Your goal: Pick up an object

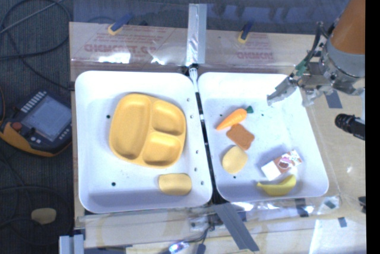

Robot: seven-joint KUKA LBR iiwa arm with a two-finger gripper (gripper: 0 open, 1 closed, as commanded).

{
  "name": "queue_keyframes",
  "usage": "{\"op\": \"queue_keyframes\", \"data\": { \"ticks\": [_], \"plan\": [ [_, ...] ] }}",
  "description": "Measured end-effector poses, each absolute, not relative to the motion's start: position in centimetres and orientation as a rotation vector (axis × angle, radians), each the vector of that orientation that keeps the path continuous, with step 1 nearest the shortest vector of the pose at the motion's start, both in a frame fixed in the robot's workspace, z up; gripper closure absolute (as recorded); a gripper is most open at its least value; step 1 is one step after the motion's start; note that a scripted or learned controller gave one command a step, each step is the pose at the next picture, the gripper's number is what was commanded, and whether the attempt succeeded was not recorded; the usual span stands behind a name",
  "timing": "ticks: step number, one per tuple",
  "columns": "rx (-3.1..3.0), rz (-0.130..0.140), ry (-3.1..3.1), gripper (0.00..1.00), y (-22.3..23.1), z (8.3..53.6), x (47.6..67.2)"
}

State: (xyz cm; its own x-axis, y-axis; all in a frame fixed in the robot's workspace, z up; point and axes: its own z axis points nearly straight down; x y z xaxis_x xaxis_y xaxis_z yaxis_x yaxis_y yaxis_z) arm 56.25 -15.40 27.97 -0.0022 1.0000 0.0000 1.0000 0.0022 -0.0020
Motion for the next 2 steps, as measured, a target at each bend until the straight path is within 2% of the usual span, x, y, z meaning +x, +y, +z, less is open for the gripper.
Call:
{"op": "queue_keyframes", "data": {
  "ticks": [1,2],
  "plan": [
    [-2.218,0.002,-2.223,0.00,-15.4,28.0,56.2],
    [-2.002,0.001,-2.417,0.00,-10.0,16.6,59.7]
  ]
}}
